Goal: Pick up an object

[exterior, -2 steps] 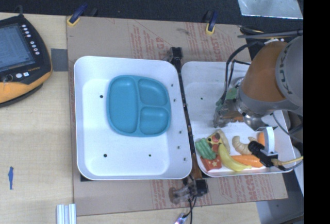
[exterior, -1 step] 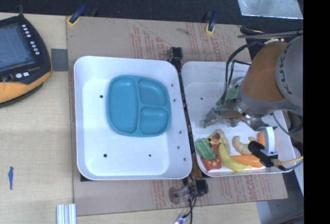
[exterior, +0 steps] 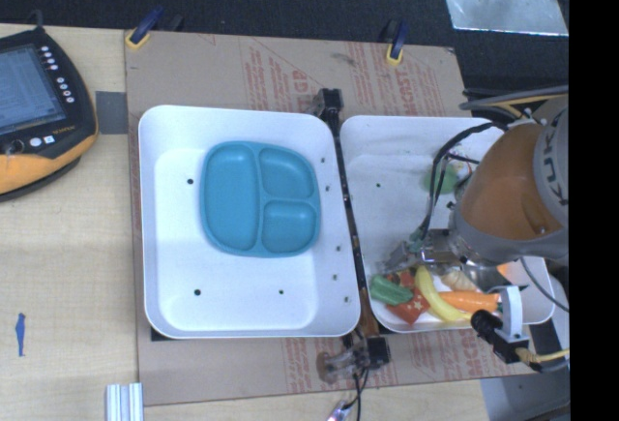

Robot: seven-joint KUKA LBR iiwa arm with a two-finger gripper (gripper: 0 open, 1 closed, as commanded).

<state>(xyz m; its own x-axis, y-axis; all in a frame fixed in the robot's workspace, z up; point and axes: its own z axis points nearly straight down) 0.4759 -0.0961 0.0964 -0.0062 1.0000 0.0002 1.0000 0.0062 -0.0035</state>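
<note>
In the right bin (exterior: 387, 158) your arm (exterior: 508, 192) hangs low over a heap of toy food: a yellow banana (exterior: 437, 298), a green piece (exterior: 389, 289), something orange (exterior: 469, 299); nothing looks lifted yet. Whether the gripper is spread or closed, you cannot tell. The left bin (exterior: 169, 216) holds 1 blue plate (exterior: 259, 198) on the cardboard-covered bench (exterior: 242, 71)

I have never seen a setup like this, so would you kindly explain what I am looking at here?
One camera looks down at a slant on a bench with two shallow white bins. The left bin holds a blue divided plate. The right bin holds a pile of toy food: a banana, a carrot and a green piece. The grey and orange shape is a robot arm reaching in from the right; its gripper is low over the pile. Whether it holds anything cannot be told. A control tablet lies at the far left.
</note>
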